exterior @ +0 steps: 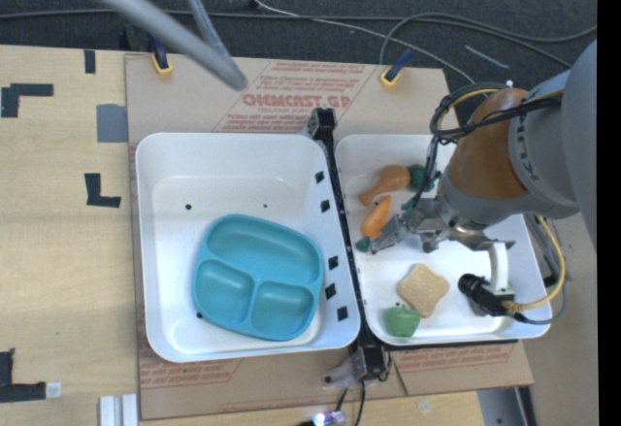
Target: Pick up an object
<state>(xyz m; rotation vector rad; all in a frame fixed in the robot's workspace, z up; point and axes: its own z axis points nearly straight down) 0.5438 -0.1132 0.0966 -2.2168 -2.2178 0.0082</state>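
While gripper (388,235) hangs low in right bin (524,332) | grip unclear | carrot (376,215) just beside it

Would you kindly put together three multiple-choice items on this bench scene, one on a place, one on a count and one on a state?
1. Where does the blue tray lie?
A. left bin
B. right bin
C. on the cardboard

2. How many compartments does the blue tray have?
A. one
B. three
C. five

3. How does the blue tray sit?
A. flat, open side up
B. upside down
C. standing on edge

Answers:
1 A: it rests in the left bin, while the toast piece and the gripper are in the right bin.
2 B: its ridges mark out three sections.
3 A: its compartments face the camera.
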